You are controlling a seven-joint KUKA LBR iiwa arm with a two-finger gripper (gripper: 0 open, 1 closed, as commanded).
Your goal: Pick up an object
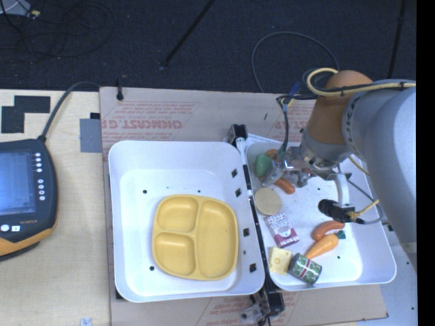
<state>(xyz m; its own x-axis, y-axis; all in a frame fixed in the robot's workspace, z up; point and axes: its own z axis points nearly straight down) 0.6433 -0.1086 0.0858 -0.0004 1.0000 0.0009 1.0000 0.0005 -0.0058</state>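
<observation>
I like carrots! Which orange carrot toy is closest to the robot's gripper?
The small carrot right beside the gripper, near the bin's top. The bigger carrot lies farther down, by the green can.

Yellow divided plate in left bin; hand above cluttered right bin.

Cardboard sheet under the bins: red printed letters, seen upside down from this side; they look like "CHEMCRAFT" or a similar word, I cannot read them with certainty.
Cardboard, lower edge: more red print of the same kind, too small to read.
Cardboard, near the arm: a small red mark, not readable.
Pendant screen at the left: lit blue, with lines on it, but no word can be read.
Pink packet in the right bin: some print, too blurred.
Green can: a label is there, text not readable.
</observation>
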